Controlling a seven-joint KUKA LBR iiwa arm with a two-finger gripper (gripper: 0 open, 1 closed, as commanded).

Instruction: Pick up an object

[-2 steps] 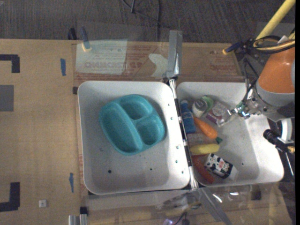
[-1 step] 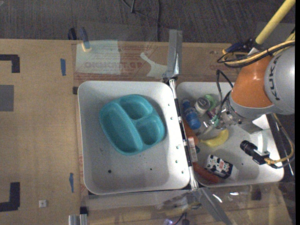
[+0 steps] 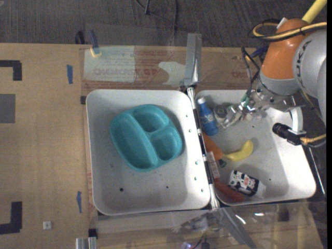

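My gripper (image 3: 234, 114) hangs low over the back of the right bin (image 3: 290, 170), below the orange band of the arm. A small grey object (image 3: 222, 110) lies just left of it, and a blue bottle (image 3: 207, 117) stands against the bin's left wall. A yellow banana (image 3: 241, 151) lies in the middle of the bin, in front of the gripper. An orange carrot-like piece (image 3: 212, 148) rests along the left wall. A black-and-white carton (image 3: 244, 182) and a red object (image 3: 228, 192) sit at the front. I see nothing held in the gripper.
The left bin (image 3: 104, 185) holds a teal divided plate (image 3: 146, 137). A metal divider (image 3: 192, 61) rises behind the two bins. Cables and the arm's black fitting (image 3: 288, 131) hang over the right bin's right side.
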